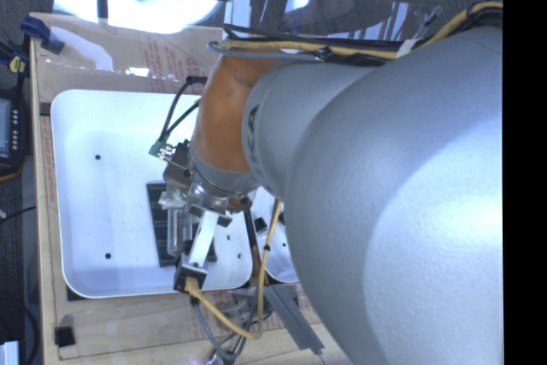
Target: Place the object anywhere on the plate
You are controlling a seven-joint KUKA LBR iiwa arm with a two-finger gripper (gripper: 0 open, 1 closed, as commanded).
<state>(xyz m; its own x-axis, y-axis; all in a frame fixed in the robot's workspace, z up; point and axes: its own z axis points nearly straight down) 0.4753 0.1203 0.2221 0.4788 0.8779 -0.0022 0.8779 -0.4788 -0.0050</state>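
**Plate (287,269) barely visible as arm crowded the left bin**

The KUKA arm (385,184) reached in from 3 o'clock and filled most of the frame. Its orange band (220,124) sat just above centre, and the wrist pitched steeply down toward 7 o'clock. The gripper (183,256) hung low over the floor of the left bin (94,201), near that bin's 5 o'clock corner. A dark flat object (157,222), probably the piece to be moved, lay on the bin floor just beside the gripper at its 9 o'clock. Whether the gripper was spread wide, drawn narrow or holding anything could not be told (its own body and cabling blocked the view).

What appeared to be the plate was a pale curved sliver at the gripper's 3 o'clock. It lay past the bin's rim and mostly under the arm.

The main risk seemed to be a grasp that missed. The object lay flat against the floor and off to one side of the tool, so a closing grip might catch only an edge or slide it away. A weakly held piece could also drop during the lift over the rim between bin and plate. The loose yellow cable (224,314) trailing at 6 o'clock could snag.
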